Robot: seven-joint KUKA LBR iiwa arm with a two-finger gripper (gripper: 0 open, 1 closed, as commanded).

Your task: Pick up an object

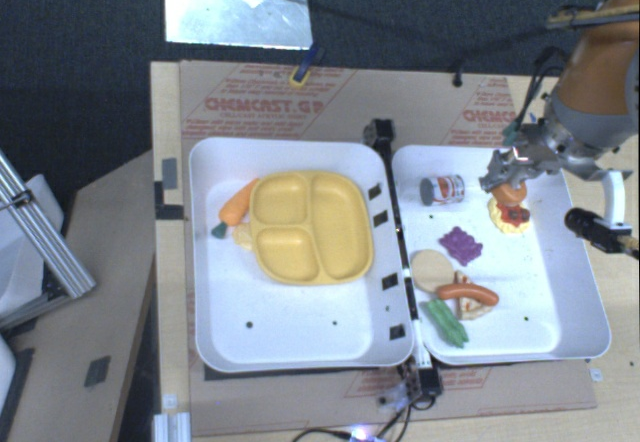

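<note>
1. The gripper sits over the far right part of the right bin, at the end of the grey arm with its orange band. Whether the fingers are open or shut cannot be made out, and nothing can be seen held between them.
2. Directly under and just near of the gripper lies a small orange and yellow toy with a red patch. It is the closest object to the gripper, touching it or all but touching it in this view. It looks roundish, with no clear long axis.
3. To the left of the gripper a small can lies on its side, its long axis running left to right.
4. Nearer in the same bin lie a purple piece, a tan disc, a toy hot dog and a green pod.
5. The left bin holds a yellow divided plate, with a toy carrot against its left edge.
6. Both bins rest on the desk.
7. My judgement: the coming move turns on a short drop straight down onto the orange and yellow toy, since it lies almost beneath the gripper. The can is the only other object nearby.
</note>
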